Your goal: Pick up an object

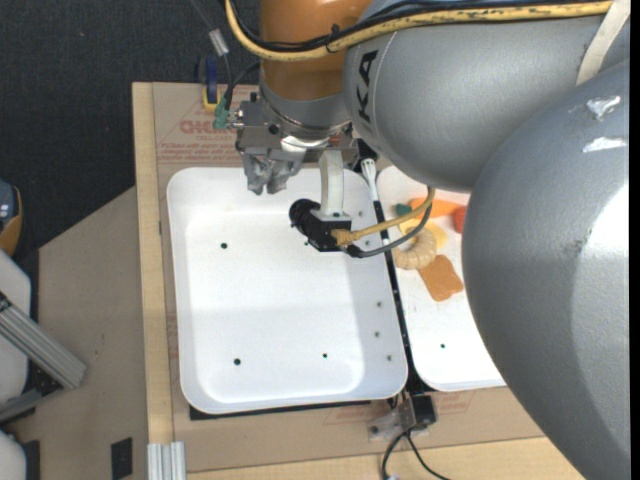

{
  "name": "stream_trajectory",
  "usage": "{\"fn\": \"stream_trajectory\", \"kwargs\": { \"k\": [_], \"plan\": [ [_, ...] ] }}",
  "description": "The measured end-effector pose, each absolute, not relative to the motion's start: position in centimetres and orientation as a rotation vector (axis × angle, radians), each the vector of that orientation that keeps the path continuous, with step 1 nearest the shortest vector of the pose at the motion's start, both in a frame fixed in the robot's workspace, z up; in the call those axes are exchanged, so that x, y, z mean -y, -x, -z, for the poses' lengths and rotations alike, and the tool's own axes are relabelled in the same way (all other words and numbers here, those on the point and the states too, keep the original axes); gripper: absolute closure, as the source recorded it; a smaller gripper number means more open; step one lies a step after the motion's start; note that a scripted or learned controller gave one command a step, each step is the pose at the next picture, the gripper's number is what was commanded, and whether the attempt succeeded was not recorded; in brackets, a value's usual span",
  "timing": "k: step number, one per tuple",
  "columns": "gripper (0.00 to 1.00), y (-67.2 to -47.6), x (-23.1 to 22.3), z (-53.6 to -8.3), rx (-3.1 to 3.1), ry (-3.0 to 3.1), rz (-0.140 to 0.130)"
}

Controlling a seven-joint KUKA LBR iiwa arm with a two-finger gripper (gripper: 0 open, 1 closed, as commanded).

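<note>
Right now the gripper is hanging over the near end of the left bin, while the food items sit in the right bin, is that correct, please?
Not quite: the camera view shows the gripper over the far end of the left bin, not the near end. The food items do sit in the right bin.

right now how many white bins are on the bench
2: the left bin lies in open view under the gripper; the right bin is partly covered by the arm.
</note>
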State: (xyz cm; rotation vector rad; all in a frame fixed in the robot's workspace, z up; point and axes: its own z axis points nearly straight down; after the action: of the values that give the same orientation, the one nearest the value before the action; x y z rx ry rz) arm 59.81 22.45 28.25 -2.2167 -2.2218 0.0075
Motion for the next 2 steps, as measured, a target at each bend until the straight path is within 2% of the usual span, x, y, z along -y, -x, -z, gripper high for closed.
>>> {"fn": "stream_trajectory", "kwargs": {
  "k": [1,2],
  "plan": [
    [1.00,-59.8,-22.4,-29.6,2.224,2.219,0.000],
    [1.00,-61.5,-22.4,-27.2,2.221,2.221,-0.004]
  ]
}}
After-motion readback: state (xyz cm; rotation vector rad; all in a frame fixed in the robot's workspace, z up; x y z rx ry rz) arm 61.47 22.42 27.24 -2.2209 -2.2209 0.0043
